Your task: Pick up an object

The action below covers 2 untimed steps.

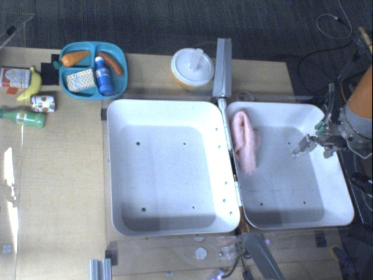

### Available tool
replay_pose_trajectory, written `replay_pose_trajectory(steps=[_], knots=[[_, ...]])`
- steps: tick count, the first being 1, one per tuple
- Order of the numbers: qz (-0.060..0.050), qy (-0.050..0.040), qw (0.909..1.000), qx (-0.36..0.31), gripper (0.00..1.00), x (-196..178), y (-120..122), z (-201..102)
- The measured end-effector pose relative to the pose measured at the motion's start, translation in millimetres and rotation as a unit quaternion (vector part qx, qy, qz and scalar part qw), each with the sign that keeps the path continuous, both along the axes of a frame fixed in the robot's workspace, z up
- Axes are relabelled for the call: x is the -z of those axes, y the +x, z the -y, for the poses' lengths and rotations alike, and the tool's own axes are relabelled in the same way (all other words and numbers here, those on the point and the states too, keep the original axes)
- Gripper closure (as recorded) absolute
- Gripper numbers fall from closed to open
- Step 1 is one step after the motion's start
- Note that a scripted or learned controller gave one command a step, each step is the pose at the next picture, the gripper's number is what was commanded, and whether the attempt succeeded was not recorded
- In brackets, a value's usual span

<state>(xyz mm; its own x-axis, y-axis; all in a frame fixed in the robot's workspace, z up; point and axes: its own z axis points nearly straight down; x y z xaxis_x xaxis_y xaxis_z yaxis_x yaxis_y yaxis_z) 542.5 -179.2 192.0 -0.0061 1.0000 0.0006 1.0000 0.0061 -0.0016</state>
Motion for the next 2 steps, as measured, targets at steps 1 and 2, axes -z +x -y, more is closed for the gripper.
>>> replay_pose_trajectory(steps=[1,2], knots=[[0.002,-0.0008,0.9994,0.034,0.0,100,65,-31],[0.004,-0.0017,0.9989,-0.047,0.0,105,114,-66]])
